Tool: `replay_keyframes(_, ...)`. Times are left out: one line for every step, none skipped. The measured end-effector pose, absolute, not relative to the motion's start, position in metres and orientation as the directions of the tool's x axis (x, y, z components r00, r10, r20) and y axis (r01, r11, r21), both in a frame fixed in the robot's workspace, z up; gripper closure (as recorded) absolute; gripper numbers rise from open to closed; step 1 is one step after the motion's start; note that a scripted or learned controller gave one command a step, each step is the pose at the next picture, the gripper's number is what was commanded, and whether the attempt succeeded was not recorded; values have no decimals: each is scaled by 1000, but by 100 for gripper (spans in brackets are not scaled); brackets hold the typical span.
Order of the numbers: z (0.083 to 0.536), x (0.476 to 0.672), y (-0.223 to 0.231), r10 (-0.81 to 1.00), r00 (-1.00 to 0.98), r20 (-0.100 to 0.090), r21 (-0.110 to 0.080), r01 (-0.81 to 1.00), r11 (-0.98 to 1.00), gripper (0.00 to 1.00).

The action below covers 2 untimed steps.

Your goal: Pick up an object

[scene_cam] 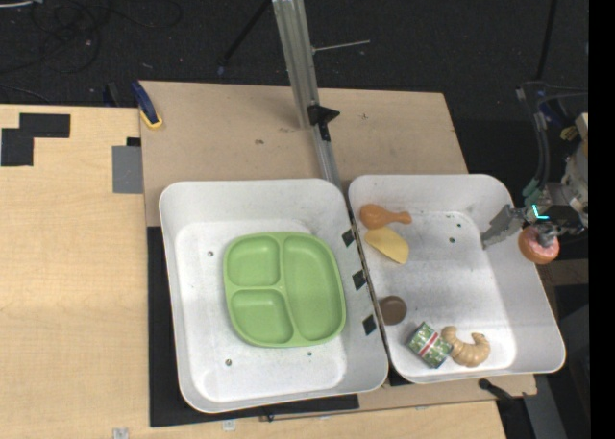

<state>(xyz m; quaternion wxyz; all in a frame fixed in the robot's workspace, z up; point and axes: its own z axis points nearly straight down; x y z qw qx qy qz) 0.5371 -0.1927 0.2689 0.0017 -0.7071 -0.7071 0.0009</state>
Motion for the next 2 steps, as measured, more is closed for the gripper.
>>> replay_keyframes(269,537,-193,1000,0,1,-3,1000,0,0)
replay_keyframes(216,531,-183,1000,-1,3,-8,1000,1,0)
